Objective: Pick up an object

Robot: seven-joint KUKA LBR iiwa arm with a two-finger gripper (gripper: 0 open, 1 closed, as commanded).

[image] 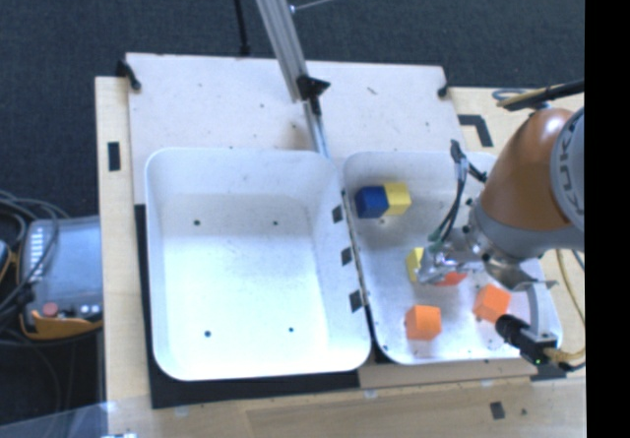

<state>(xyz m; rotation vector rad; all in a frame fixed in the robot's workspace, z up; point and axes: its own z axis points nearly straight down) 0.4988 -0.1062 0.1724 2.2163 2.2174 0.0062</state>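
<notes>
Arm reaches in from the right, over the right bin [394, 170]. Its fingers [433, 269] are down in the middle of that bin, metal parts crowded together; whether they stand open or closed, I cannot tell. A yellow block [415, 262] sits just beside them on the left, partly hidden. A red-orange piece [451, 279] shows right under them, touching or nearly so; whether it is gripped cannot be told. An orange cube [423, 322] lies near the front wall, apart from the fingers. Another orange cube [491, 304] lies to the right, partly under the arm. A blue block [370, 202] and a yellow one [397, 196] sit touching at the back left. Left bin [157, 229] alongside on the bench [116, 229]
</notes>
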